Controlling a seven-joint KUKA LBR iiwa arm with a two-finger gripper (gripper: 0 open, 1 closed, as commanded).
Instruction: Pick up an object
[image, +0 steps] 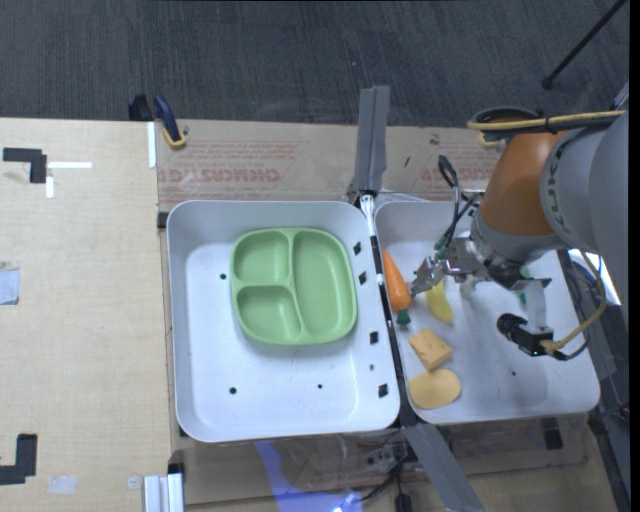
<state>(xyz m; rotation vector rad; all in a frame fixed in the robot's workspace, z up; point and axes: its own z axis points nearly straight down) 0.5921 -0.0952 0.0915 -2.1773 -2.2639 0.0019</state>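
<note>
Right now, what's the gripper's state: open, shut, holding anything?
Gripper: cannot be told. It sits low in the right bin, beside the banana and carrot.

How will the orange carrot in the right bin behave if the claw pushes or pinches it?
The tapered orange toy carrot looks rounded and elongated, so a sideways push would probably roll it. It lies along the right white bin's left wall, which may block one finger. Its smooth, plastic-looking surface and taper suggest it could slip out of a pinch near the narrow end.
</note>
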